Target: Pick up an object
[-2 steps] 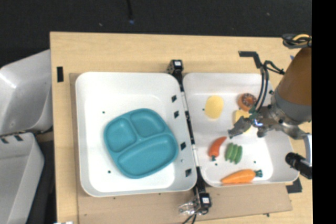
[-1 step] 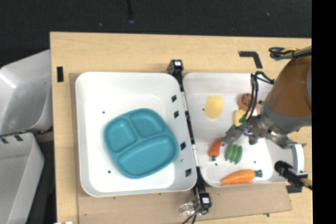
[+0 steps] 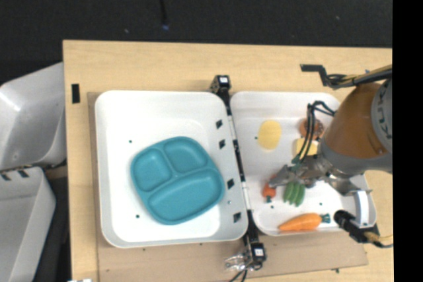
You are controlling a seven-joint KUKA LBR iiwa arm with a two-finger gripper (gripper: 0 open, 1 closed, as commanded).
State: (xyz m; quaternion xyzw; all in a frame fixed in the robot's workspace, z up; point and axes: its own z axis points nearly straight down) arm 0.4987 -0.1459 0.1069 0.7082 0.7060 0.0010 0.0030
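Two bins on the bench [image 3: 145, 66]: blue divided plate [image 3: 176, 179] left; carrot [image 3: 301, 223], yellow piece [image 3: 269, 134], green item [image 3: 294, 193] right. My gripper [image 3: 285, 179] hovers over the green item; I cannot tell the jaws' state, and nothing looks lifted yet.

Bench [image 3: 152, 66]: I saw pale, matt wood grain, like light plywood.
Bins [image 3: 112, 162]: both looked like smooth white plastic with a soft sheen, far left of and beneath the gripper [image 3: 285, 176].
Divided plate [image 3: 176, 179]: I read it as teal plastic, smooth and slightly glossy, well left of the gripper.
Carrot [image 3: 299, 223]: orange, smooth, plastic-looking, just below the gripper.
Green piece [image 3: 294, 193]: ridged, plastic-looking, right at the gripper.
Yellow piece [image 3: 269, 133]: matt and smooth, above the gripper.
Arm [image 3: 357, 132]: I noted a satin orange band over grey casing.
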